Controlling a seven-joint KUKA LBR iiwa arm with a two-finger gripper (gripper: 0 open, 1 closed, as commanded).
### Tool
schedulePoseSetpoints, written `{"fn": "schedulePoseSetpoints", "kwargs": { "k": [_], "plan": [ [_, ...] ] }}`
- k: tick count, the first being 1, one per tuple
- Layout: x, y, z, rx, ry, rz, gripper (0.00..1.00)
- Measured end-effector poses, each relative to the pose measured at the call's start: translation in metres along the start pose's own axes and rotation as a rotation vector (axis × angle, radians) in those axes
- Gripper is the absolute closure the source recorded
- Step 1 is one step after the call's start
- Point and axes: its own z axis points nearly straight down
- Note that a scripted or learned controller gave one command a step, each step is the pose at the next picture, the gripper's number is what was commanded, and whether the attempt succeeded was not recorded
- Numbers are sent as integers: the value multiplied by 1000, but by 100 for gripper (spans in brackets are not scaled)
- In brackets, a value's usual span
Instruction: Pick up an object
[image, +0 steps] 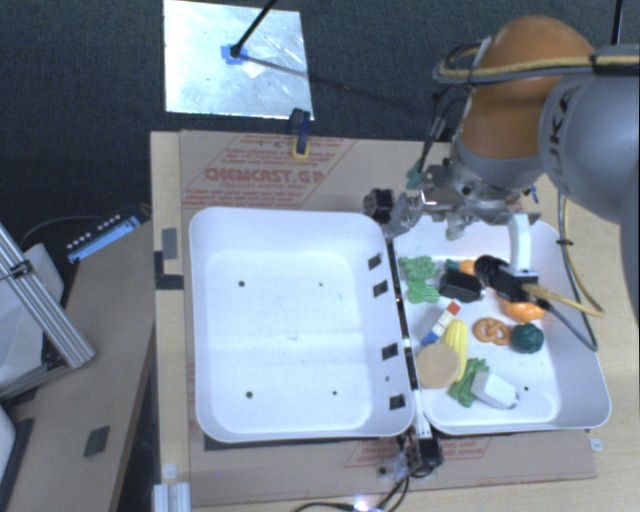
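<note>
The arm (560, 110) is cut off by the top and right edges, and its wrist hides the far corner of the right bin (570, 400). We cannot tell how the jaws stand. The small things in that bin overlap, so several are hard to name. The metal frame (40, 310) at the left is cut by the edge.

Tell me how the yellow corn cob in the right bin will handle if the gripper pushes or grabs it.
The corn cob looks rounded and elongated, so a sideways push would probably roll it. It lies against the tan disc and other toys, so a nudge likely shifts those too. Its surface looks like smooth plastic, so it may be light and slip from a loose pinch.
</note>
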Motion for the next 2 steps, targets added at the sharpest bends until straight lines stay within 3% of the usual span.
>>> {"fn": "schedulePoseSetpoints", "kwargs": {
  "k": [1,2],
  "plan": [
    [42,-65,64,16,-1,4,0],
    [125,-104,25,4,0,-1,0]
  ]
}}
